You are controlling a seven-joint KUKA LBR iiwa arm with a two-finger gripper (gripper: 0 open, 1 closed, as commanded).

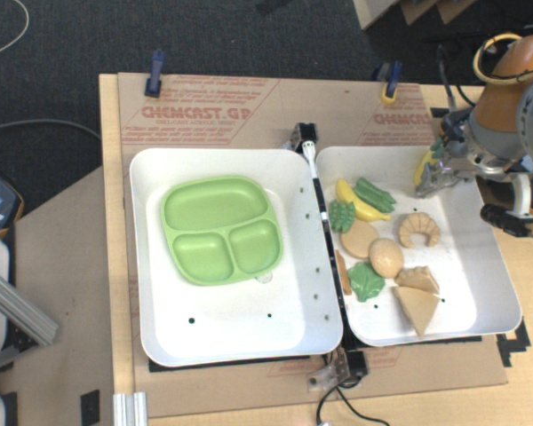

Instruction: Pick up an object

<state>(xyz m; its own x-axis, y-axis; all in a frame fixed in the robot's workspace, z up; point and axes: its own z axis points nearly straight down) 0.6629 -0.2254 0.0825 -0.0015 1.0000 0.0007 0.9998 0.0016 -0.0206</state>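
Cardboard (204, 109) underlies both white bins (160, 264); dark carpet (160, 16) surrounds; pincer (433, 177) state can't be told.

The right bin (489, 278) was crowded along its left half: a banana (354, 200), green pieces (374, 193), a croissant (419, 229), a round bun (385, 257) and wedges (418, 302) lay close together, several touching. Its right side and near-right corner were bare floor. The hand (435, 177) hung over the far edge of that bin, apart from the pile. In the left bin (226, 327) a green tray (220, 229) took the middle, leaving open room along the near side
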